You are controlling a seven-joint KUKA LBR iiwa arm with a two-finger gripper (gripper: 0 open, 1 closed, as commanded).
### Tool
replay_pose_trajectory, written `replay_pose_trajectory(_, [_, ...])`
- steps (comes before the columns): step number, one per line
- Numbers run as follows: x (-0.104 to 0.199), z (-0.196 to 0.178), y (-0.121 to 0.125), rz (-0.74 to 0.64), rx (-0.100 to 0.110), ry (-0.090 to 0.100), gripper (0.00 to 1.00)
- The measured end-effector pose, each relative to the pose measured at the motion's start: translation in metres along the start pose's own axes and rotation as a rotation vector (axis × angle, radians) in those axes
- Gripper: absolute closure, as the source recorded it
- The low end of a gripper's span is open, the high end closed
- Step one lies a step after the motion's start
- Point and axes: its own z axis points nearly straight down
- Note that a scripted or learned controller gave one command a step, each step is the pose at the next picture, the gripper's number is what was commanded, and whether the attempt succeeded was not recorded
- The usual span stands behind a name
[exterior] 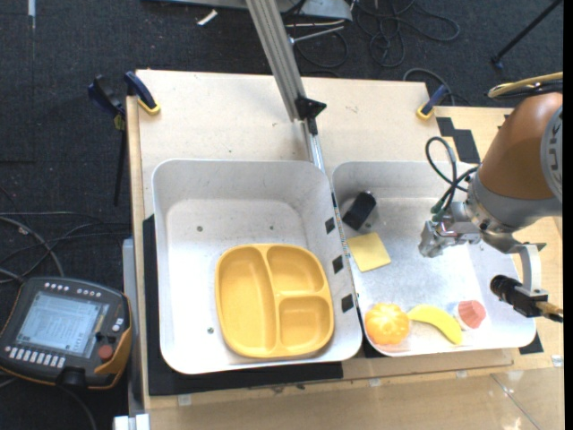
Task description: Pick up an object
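Observation:
In the right bin point(403, 182) lie a yellow flat square point(369, 252), a black block point(359, 209), an orange point(388, 323), a banana point(438, 322) and a small pink-red piece point(471, 312). My gripper point(433, 241) hangs over the bin's middle right, above bare floor, to the right of the yellow square and above the banana in the view. Nothing shows between its fingers. The grey arm with its orange band reaches in from the right.
The left bin point(179, 195) holds a yellow divided plate point(273, 300). A metal pole point(277, 47) slants down to the divider between the bins. A teach pendant point(63, 330) lies off the bench at the left. Clamps sit at the bench's far corners.

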Motion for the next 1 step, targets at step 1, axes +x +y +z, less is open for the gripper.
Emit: replay_pose_trajectory(1, [-0.0049,-0.0439,0.0006,0.001,0.0,-0.001,1.0])
